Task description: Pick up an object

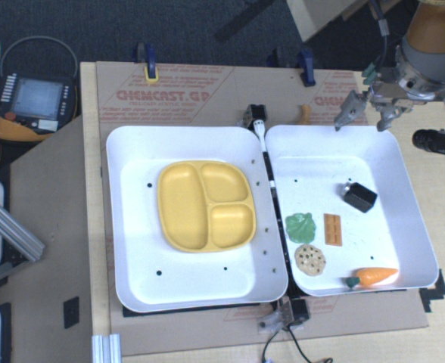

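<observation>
Gripper [365, 116], fingers spread and holding nothing, hangs over the far rim of the right-hand shallow white bin [404, 172], at about twelve o'clock from its contents. Nearest, toward six o'clock, lies a small black block [359, 197]: probably light, rigid and easiest to pinch across its short sides. Farther on lie a crinkly green lettuce-like piece [300, 226], an orange ridged cracker-like slab [332, 229], a speckled round cookie [310, 259] and an orange toy carrot [374, 277], likely slick and prone to roll.

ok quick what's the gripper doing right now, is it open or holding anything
Gripper: open, fingers spread, nothing between them; it hangs above the far rim of the right bin.
</observation>
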`<action>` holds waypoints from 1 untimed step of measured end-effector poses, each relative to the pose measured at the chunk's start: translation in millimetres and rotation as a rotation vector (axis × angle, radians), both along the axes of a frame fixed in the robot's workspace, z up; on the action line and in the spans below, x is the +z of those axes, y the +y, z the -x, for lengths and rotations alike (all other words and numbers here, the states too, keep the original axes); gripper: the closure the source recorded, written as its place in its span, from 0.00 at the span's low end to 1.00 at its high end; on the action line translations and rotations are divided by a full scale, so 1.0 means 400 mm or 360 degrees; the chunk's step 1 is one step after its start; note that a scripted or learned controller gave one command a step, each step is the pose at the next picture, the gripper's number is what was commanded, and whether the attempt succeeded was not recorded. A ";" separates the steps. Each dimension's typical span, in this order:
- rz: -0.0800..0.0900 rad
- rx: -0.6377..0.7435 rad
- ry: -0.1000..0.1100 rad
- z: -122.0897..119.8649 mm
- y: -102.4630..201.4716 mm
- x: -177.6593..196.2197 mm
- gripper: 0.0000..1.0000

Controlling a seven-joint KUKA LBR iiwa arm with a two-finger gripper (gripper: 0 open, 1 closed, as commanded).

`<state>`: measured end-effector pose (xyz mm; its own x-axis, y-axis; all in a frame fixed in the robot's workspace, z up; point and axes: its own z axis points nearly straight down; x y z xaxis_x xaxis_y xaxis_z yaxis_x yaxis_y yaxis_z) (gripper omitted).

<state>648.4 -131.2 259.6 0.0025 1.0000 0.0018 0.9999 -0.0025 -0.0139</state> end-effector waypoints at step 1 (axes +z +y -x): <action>0.0003 0.0004 -0.0021 -0.005 0.001 0.019 0.00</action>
